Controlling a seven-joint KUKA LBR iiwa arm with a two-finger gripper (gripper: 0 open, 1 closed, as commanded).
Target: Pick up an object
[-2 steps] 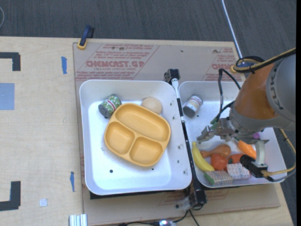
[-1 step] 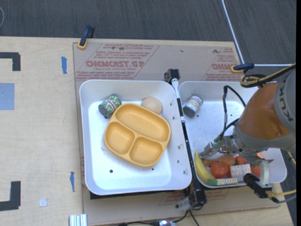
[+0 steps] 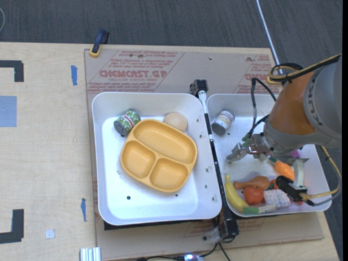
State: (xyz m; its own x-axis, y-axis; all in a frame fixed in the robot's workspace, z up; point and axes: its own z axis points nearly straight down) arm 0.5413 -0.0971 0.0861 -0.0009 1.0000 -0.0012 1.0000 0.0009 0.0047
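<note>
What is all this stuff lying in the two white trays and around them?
Left bin: one, white.
Divided plate: one, yellow, middle of left bin.
Small can: one, green label, left bin's far corner.
Round object: one, cream, beside the plate.
Right bin: one, white.
Metal can: one, silver, right bin's far left.
Banana: one, yellow, near edge of right bin.
Tomato: one, red, beside the banana.
Arm: one, grey and orange.
End effector: one, over right bin.

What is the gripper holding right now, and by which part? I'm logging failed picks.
Nothing is visibly held. The two-finger metal gripper hangs over bare floor of the right shallow white bin, apart from the small silver can and long yellow banana.
</note>
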